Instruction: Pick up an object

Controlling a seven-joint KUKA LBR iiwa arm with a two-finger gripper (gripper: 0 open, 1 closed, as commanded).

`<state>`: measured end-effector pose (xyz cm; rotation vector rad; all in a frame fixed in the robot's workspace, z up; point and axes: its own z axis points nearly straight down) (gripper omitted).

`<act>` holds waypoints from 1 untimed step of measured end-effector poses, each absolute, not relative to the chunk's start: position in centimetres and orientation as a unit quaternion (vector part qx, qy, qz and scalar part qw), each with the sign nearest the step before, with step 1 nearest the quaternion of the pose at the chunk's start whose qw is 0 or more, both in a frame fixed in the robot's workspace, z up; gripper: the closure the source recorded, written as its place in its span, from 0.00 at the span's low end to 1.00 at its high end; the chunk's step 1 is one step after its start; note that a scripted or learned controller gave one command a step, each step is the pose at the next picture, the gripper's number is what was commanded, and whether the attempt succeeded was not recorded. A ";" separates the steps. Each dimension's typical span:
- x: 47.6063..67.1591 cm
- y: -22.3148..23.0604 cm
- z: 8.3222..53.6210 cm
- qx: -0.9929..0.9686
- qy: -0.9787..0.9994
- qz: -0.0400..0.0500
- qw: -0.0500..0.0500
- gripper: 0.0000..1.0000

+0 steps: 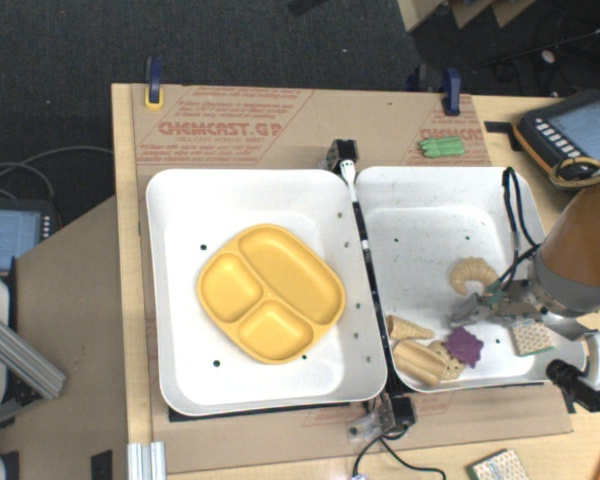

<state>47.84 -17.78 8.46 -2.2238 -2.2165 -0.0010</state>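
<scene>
The gripper (pixel 477 308) hangs low in the right bin (pixel 420 208), just beside a croissant (pixel 472 271); whether it grips anything I cannot tell. A purple toy (pixel 465 345), bread pieces (pixel 420 353) and a patterned square (pixel 532 338) lie near. A yellow divided plate (pixel 270 291) sits in the left bin (pixel 180 218), on a cardboard-covered bench (pixel 230 128).

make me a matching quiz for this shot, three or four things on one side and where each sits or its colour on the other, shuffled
Things:
1. divided plate
2. croissant
3. grape cluster
4. green object

Descriptions:
A. purple, near the right bin's front edge
B. on the brown board behind the bins
C. yellow, in the left bin
D. tan and curved, in the right bin beside the gripper

Pairs: 1-C, 2-D, 3-A, 4-B
</scene>
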 end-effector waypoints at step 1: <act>54.3 -13.8 8.5 -0.705 -0.709 -0.001 -0.003 0.00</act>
